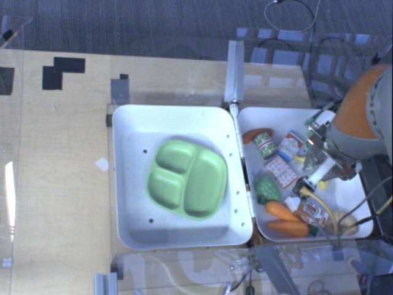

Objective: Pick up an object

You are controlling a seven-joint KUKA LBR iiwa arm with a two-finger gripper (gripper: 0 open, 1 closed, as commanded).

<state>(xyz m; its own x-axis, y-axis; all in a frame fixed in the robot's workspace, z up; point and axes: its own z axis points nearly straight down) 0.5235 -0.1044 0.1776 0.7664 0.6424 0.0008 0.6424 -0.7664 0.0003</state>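
The right bin (353,192) holds several small items. A brown sausage (255,134) and a small can (265,144) lie at its far left. Two printed cartons (290,145) (283,172) sit in the middle, and a green leafy piece (266,189) lies by the left wall. Two orange carrots (281,211) (288,228) and a red-and-white packet (313,212) rest near the front edge. My gripper (314,163) hangs low over the middle of this bin, just right of the cartons and above the packet.
A green divided plate (187,178) lies in the left bin (132,226). A ridge (241,165) separates the two bins. The grey arm with its orange band (362,112) covers the right bin's far right corner.
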